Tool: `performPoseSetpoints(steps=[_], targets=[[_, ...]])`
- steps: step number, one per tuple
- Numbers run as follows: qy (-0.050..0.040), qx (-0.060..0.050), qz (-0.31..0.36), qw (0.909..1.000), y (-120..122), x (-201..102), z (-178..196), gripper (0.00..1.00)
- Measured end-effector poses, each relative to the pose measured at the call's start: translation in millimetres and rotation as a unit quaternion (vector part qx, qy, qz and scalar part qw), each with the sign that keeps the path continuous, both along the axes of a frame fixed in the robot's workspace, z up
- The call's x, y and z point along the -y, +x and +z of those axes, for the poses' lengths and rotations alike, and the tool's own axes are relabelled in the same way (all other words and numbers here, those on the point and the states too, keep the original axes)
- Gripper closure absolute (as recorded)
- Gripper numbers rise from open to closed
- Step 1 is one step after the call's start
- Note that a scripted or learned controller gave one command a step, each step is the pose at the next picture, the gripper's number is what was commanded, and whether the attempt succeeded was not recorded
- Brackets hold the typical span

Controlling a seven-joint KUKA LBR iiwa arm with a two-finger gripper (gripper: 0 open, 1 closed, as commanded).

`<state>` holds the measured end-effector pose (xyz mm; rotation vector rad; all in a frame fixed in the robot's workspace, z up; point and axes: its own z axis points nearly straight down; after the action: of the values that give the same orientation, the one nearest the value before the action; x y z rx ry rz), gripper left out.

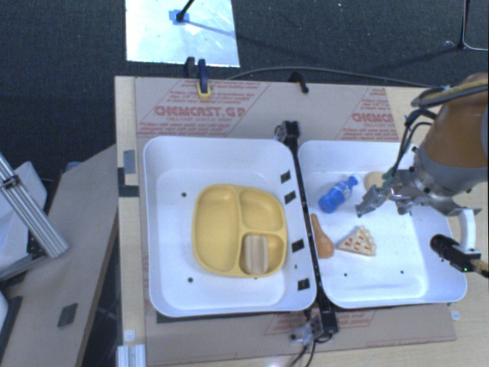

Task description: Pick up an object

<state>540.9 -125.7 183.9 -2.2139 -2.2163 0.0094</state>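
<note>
From my station I see the grey arm with its orange band (458, 132) reaching in from the right over the right shallow white bin (397, 289). The two-finger gripper (371, 202) hangs above the bin floor, tips pointing left and downward; whether those tips are spread or closed I cannot tell, and I see nothing between them.

Just left of the gripper lies a small blue plastic bottle (337, 194), tilted with its neck toward the upper right. Near the gripper, toward the back of the bin, a small pale tan round piece (373, 180) lies partly hidden by it. Below the gripper, a triangular toy pizza slice, tan with red spots (357, 242), rests flat on the floor. To its left an orange-brown cone-shaped piece (322, 238) lies close along the bin's left wall, near the black divider clips (297, 197) where the two bins meet.

The lower right part of this bin's floor offers bare room, and the bottle has free space on its left and back sides.

The left shallow white bin (172, 174) holds a yellow divided plastic plate (221, 224), with a tan bread-like block (255, 254) in its lower right compartment. A margin of white floor runs all around the plate.
</note>
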Motion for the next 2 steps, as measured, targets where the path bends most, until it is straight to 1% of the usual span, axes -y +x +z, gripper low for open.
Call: performPoseSetpoints(steps=[1, 2], targets=[[-0.0010, 0.006, 0.001, 1.0000, 3, 0, 6, 0.00], [-0.0007, 0.004, 0.001, 1.0000, 13, -2, -44, 0.00]])
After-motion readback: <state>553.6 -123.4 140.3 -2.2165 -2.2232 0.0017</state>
